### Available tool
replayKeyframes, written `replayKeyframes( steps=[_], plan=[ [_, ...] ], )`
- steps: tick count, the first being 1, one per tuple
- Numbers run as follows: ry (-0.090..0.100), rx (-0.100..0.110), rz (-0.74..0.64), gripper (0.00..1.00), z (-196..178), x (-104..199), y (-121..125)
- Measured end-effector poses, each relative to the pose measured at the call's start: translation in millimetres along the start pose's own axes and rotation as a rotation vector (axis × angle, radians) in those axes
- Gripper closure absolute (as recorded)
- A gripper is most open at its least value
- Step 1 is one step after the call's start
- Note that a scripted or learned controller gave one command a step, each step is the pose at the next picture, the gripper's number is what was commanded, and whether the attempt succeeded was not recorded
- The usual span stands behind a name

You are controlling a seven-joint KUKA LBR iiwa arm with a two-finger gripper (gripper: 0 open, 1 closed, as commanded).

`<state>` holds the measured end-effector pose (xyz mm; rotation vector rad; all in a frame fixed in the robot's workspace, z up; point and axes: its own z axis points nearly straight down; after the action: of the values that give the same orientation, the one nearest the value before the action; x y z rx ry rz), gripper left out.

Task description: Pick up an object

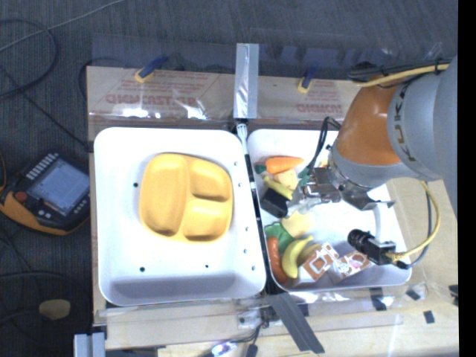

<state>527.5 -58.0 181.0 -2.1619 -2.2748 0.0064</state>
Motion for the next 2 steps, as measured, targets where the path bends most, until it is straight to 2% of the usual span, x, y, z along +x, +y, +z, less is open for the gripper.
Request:
replayKeyframes(
  steps=[1,2],
  plan=[
    [0.000,0.000,0.000,0.00,0.0,-0.1,-0.1],
    [-0.005,-0.022,-0.052,0.00,64.5,-62.9,73.4]
  ],
)
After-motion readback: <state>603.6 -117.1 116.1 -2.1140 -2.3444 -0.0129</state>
